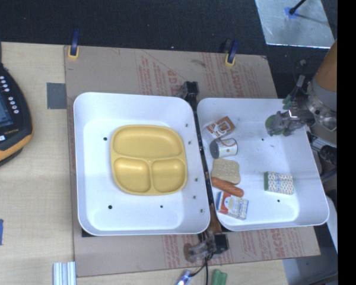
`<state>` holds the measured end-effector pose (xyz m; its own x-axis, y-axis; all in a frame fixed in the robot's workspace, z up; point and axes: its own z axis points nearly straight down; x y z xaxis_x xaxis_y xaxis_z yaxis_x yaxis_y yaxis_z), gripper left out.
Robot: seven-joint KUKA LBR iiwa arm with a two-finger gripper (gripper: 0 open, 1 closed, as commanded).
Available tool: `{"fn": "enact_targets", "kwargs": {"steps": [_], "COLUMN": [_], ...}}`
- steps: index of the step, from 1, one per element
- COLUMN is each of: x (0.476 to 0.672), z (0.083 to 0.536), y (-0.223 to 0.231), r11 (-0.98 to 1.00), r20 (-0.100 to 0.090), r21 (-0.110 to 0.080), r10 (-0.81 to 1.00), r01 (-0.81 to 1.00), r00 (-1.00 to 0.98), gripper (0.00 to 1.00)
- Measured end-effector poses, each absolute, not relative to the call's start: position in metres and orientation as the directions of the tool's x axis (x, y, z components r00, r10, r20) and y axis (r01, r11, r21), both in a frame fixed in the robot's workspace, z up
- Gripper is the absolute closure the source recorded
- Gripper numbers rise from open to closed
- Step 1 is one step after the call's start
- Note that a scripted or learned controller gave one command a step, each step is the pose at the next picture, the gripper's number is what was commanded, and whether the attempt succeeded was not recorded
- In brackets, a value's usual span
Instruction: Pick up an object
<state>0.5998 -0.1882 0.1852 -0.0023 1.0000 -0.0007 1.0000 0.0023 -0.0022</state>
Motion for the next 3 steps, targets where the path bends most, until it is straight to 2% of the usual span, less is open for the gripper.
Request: {"fn": "enact_targets", "kwargs": {"steps": [1,2,3], "x": [0.649,0.549,0.549], "z": [0.180,0.182,0.182], "y": [-0.172,-0.129,-0.130], "r11": [0.003,0.004,0.003], "r20": [0.001,-0.001,-0.001], "r21": [-0.002,-0.004,-0.004], "r10": [1.000,1.000,1.000], "r01": [1.000,1.000,1.000], "r00": [-0.003,-0.004,-0.003], "gripper": [1.00,1.00,0.00]}}
